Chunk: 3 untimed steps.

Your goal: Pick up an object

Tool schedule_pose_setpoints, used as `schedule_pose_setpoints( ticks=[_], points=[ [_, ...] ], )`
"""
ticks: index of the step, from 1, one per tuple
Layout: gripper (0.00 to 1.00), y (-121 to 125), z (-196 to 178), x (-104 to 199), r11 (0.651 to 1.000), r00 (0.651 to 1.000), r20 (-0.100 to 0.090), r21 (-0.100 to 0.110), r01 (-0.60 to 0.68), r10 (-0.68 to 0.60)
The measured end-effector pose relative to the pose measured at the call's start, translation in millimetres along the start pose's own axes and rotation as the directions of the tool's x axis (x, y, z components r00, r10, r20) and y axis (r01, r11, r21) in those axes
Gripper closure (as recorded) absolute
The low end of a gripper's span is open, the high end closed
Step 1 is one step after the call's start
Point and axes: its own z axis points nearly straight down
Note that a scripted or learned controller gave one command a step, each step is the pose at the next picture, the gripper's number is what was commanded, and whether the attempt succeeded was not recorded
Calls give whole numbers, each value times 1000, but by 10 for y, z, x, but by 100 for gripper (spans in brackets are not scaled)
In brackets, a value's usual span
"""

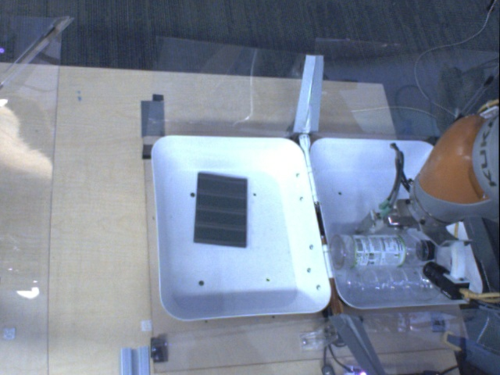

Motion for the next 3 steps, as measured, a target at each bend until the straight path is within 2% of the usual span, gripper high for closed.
schedule_pose_setpoints(
  ticks=[1, 2, 3],
  points=[
    [0, 441, 7, 447, 991, 991, -1, -1, 132, -132],
    [0, 460, -947, 1054, 959, 959, -5, 7, 282, -282],
    [0, -10, -792, 491, 978, 978, -5, 11, 208, -208]
  ],
)
